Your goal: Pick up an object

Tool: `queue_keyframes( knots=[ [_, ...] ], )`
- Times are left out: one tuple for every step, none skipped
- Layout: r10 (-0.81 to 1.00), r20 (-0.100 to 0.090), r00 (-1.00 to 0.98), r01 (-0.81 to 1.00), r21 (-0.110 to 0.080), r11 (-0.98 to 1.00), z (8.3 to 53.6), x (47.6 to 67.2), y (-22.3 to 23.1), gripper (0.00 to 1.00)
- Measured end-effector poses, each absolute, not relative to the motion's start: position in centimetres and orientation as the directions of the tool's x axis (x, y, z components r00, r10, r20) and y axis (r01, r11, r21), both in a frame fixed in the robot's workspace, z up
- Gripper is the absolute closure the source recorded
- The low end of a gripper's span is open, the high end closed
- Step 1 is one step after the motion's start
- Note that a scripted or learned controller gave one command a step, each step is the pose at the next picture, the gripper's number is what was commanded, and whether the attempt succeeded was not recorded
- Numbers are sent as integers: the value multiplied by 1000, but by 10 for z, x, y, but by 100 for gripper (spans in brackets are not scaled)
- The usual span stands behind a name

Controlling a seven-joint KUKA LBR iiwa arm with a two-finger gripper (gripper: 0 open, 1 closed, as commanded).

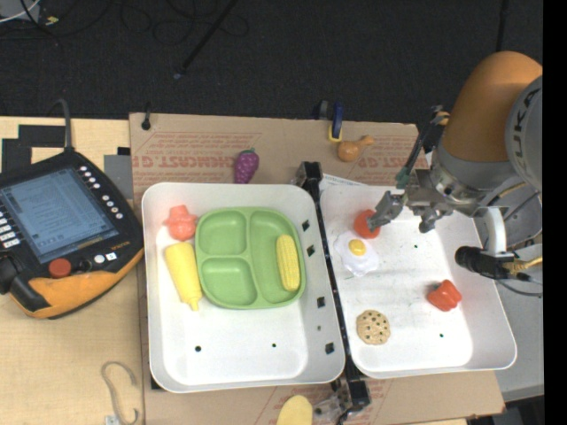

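My gripper (pixel 408 216) hangs over the far part of the right bin (pixel 483 343), open, with nothing between its fingers. Its left finger (pixel 388 210) is just beside a small red tomato-like piece (pixel 364 225) near the bin's far left. A fried egg toy (pixel 356 251) lies just in front of that red piece. Closer to the front lies a chocolate-chip cookie (pixel 373 327), and a red pepper piece (pixel 444 296) sits to the right.
The left bin (pixel 230 361) holds a green divided plate (pixel 232 271) with a corn cob (pixel 287 262), a yellow bottle (pixel 183 274) and a pink piece (pixel 180 223). Purple grapes (pixel 246 165), an orange pear (pixel 353 148) and a lemon (pixel 295 410) lie outside. A control pendant (pixel 58 228) sits left.
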State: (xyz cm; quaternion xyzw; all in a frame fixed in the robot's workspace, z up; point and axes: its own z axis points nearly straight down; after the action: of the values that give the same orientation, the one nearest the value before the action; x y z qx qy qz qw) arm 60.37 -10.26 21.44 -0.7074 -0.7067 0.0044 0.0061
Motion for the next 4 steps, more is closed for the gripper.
queue_keyframes(
  knots=[
    [1000, 1, -1, 1000, -2, 1, 222, 606, -103, 0],
    [1000, 1, -1, 1000, -6, 1, 177, 601, -103, 0],
    [1000, 2, -1, 1000, -9, 1, 118, 591, -96, 0],
    [1000, 2, -1, 1000, -6, 1, 85, 590, -93, 0]
  ],
)
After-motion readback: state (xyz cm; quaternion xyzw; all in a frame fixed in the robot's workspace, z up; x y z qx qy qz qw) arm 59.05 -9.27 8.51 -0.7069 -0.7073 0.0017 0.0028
